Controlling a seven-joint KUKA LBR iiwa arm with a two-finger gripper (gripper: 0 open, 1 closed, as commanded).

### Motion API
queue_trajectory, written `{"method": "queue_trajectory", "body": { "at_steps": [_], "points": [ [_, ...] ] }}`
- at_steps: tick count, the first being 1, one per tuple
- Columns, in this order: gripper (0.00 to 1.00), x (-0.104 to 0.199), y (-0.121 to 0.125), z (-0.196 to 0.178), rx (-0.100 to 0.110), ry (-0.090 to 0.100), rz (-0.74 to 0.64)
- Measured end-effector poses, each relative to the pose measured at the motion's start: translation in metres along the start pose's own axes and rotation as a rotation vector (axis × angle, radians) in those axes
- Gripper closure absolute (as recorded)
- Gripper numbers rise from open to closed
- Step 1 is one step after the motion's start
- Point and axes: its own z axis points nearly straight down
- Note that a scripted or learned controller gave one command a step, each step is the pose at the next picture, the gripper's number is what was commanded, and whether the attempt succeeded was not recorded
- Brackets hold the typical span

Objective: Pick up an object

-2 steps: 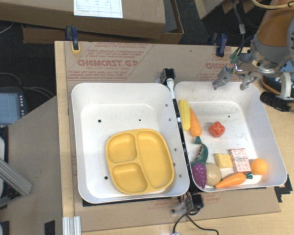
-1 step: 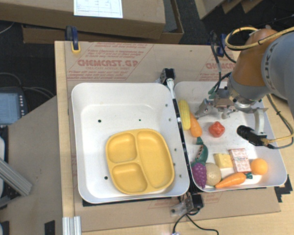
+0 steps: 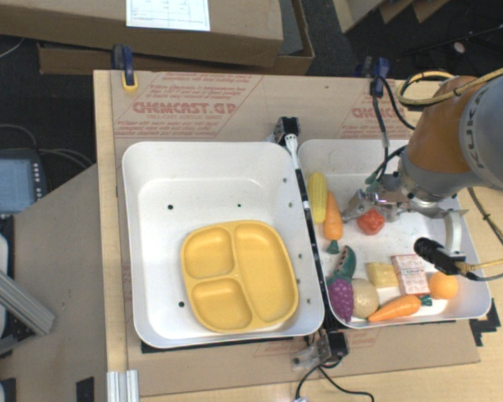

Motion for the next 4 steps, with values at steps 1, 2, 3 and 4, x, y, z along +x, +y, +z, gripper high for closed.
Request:
{"method": "queue_trajectory", "body": {
  "at_steps": [1,2,3,4],
  "points": [
    [1.00,0.001,0.003,-0.012,-0.007,-0.001,-0.001],
    [0.00,0.001,0.002,-0.011,-0.006,-0.001,-0.001],
    [0.00,0.010,-0.050,0.000,0.002,0.001,-0.001],
    [1.00,0.010,-0.047,-0.011,-0.007,-0.001,-0.001]
  ]
}}
